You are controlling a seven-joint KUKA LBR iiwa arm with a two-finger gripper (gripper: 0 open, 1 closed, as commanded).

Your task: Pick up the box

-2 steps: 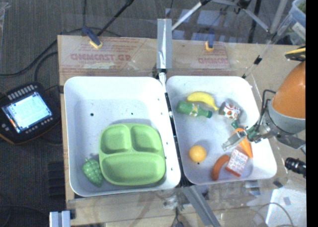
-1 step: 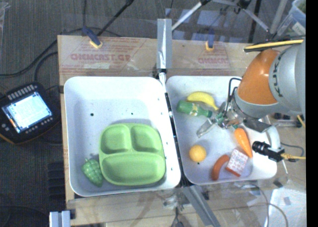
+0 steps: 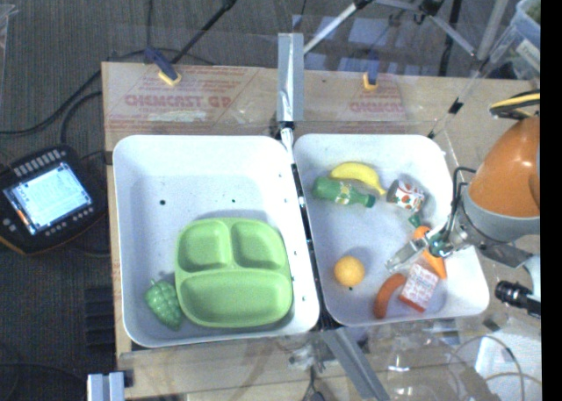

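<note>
Bins number two on the bench (image 3: 132, 92), a left bin (image 3: 140, 180) and a right bin (image 3: 439, 158) side by side, and the orange fruit (image 3: 349, 271) in the right bin serves as the landmark. Across the divider to its left lie one green divided tray (image 3: 234, 272) and, at that tray's lower left corner, one bumpy green toy (image 3: 163, 303). Above the fruit lie one yellow banana (image 3: 356, 174) and one green bottle (image 3: 344, 192), touching each other, and to the upper right of the fruit sits one small white can with red and green marks (image 3: 407, 195). To the right of the fruit and slightly lower lies one orange carrot-like piece (image 3: 387, 296), and just beside that, further right, lies the one box (image 3: 421, 284), orange and white, tilted against the bin floor. One grey arm (image 3: 507, 189) with an orange band comes in from the far right of the fruit, and its pincer (image 3: 423, 248) hangs just above the box's upper end. How far the pincer is open cannot be told, nor whether it touches the box.
</note>
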